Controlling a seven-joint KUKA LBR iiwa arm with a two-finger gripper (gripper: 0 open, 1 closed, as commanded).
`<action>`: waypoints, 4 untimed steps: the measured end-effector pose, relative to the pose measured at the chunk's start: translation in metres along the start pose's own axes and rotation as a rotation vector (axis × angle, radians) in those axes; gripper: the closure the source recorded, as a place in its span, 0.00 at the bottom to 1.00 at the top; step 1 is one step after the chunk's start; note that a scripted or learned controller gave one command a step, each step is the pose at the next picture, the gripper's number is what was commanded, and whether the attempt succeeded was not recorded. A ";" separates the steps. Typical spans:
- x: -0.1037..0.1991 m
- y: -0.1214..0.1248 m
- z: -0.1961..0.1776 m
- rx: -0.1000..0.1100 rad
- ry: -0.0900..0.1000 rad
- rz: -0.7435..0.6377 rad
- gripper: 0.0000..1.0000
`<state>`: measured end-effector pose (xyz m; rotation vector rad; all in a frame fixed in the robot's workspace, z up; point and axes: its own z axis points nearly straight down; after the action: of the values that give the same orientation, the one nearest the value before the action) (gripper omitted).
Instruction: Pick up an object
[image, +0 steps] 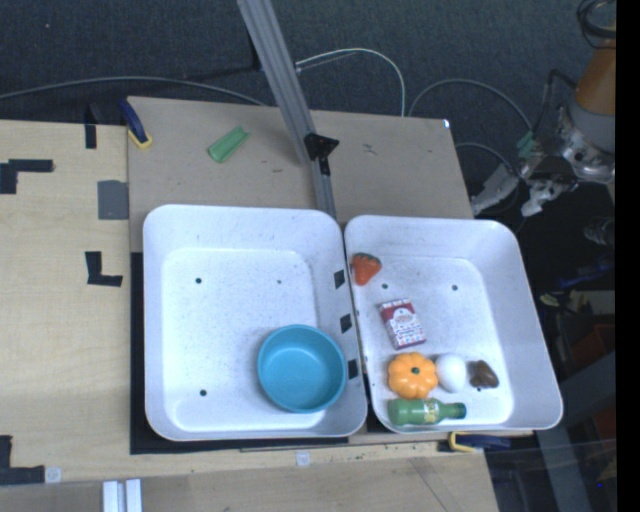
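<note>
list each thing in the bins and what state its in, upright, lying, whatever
blue bowl: upright, mouth up, in the left bin
strawberry: lying at the right bin's far left wall
red box: lying flat
orange pumpkin: sitting stem up
white egg: lying beside the pumpkin
brown object: lying, too small to identify
green bottle: lying on its side
gripper: off beyond the right bin, holding nothing visible

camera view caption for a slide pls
Blue bowl in left bin; strawberry, red carton, pumpkin in right bin; arm off right.
</note>
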<state>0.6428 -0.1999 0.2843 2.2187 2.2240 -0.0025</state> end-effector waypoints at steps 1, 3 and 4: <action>0.000 0.000 0.000 0.000 0.000 0.000 0.00; -0.007 -0.005 0.125 0.007 0.002 0.001 0.00; 0.001 -0.003 0.187 0.007 0.002 0.000 0.00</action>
<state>0.6391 -0.1991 0.0972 2.2235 2.2285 -0.0079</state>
